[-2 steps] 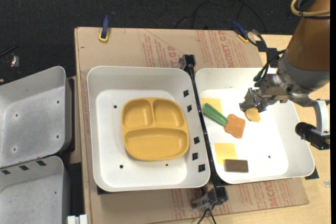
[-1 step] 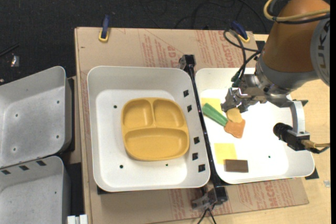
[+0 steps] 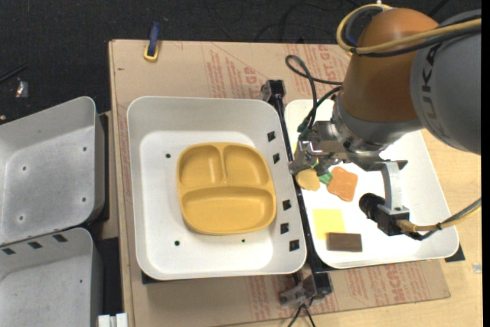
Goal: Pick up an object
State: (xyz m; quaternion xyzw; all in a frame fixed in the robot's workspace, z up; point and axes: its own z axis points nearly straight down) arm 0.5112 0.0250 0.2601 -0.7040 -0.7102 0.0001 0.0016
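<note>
Beside gripper [image 3: 318, 165]: flat orange piece [image 3: 344, 184], perhaps foam

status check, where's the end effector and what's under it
End effector low over right bin, left edge. Small orange piece and tan piece just below it, ungrasped. Yellow divided plate in left bin.

Single fixed camera, mounted above the tabletop [image 3: 199, 57], looked down at a slant. Both white bins sat within frame: left bin [image 3: 149, 241], right bin [image 3: 436, 195]. Medium distance; dark floor visible beyond the tabletop's far edge. Arm [image 3: 413, 73] entered from the right.
</note>
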